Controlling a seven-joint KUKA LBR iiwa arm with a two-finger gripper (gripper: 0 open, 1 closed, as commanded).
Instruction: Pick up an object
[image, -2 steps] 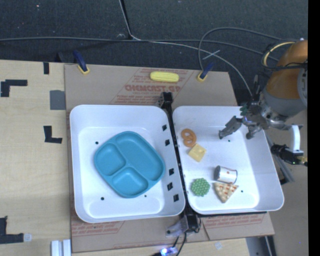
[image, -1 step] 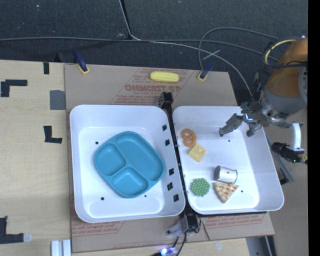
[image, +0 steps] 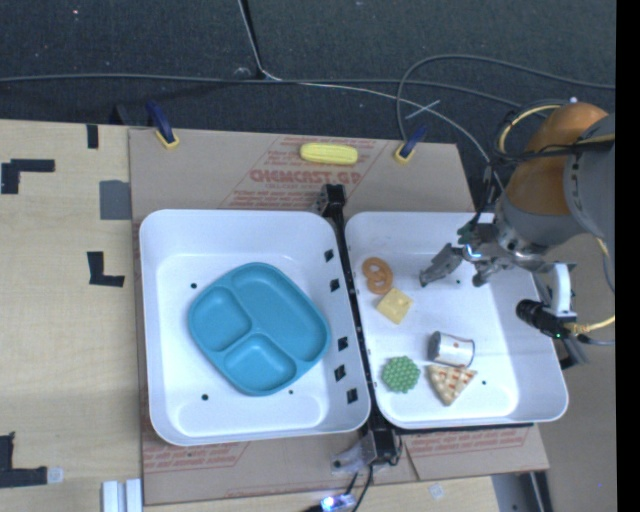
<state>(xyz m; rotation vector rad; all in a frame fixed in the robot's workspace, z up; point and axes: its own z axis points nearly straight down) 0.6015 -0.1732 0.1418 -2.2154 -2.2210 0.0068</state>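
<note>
Camera view: hand (image: 461, 268) open, fingers spread, holding nothing, above right bin (image: 520, 345); pretzel (image: 377, 274) and cheese (image: 394, 306) lie nearby.

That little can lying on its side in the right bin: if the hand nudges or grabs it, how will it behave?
The small can lies on its side, so a nudge would probably roll it, perhaps toward the waffle wedge beside it. It looks rigid and smooth, so it may slip unless squeezed across its round body. The hand is apart from it, up-bin.
</note>
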